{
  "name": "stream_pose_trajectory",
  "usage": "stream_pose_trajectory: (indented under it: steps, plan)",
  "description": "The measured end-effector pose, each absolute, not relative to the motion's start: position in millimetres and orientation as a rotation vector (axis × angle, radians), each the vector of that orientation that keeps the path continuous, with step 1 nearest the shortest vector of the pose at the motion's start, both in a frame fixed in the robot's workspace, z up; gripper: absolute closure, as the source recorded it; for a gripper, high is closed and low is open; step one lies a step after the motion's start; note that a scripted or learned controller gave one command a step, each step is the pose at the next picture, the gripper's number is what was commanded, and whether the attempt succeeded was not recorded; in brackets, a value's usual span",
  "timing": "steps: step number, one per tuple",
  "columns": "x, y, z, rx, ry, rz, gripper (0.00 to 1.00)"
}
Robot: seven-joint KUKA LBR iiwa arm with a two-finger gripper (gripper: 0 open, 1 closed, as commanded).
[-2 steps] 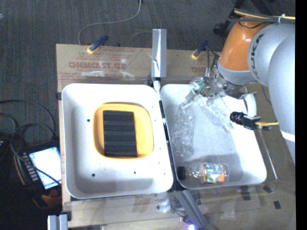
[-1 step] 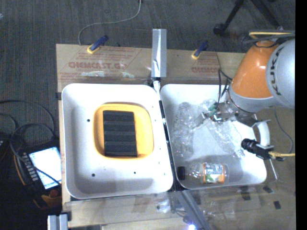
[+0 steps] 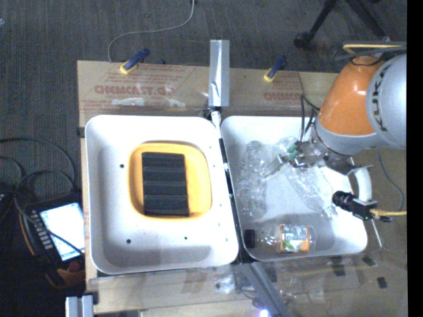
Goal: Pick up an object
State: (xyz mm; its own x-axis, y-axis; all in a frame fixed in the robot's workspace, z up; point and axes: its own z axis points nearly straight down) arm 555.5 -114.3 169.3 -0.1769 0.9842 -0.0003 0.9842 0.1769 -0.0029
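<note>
In the right bin (image 3: 344, 246) lie a clear plastic bottle (image 3: 251, 177), a crumpled clear plastic piece (image 3: 312, 189) and a small bottle with an orange label (image 3: 289, 238) near the front wall. My gripper (image 3: 300, 157) reaches in from the right and sits low at the bin's back middle, against the clear plastic. The orange band of the arm (image 3: 350, 104) rises above it and hides the back right corner. In the left bin (image 3: 106, 243) rests a yellow tray (image 3: 137, 183) holding a black ridged block (image 3: 165, 183).
A small dark item (image 3: 249, 236) lies at the right bin's front left corner. A black connector with a yellow cable (image 3: 353, 205) hangs beside the arm at the bin's right wall. Clamps (image 3: 134, 60) hold the board behind the bins.
</note>
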Motion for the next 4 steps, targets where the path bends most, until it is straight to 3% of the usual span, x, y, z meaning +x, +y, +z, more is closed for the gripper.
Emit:
stream_pose_trajectory:
  steps: [1,2,3,4]
  plan:
    - [538.5,-117.4,234.7,-2.001,-2.422,0.001,0.0]
    - [483.6,-150.9,191.9,-1.863,-2.527,0.001,0.0]
    - [485.7,-157.8,95.4,-1.813,-2.571,-0.004,0.0]
    - [520.9,-196.9,91.3,-2.191,-2.263,-0.014,0.0]
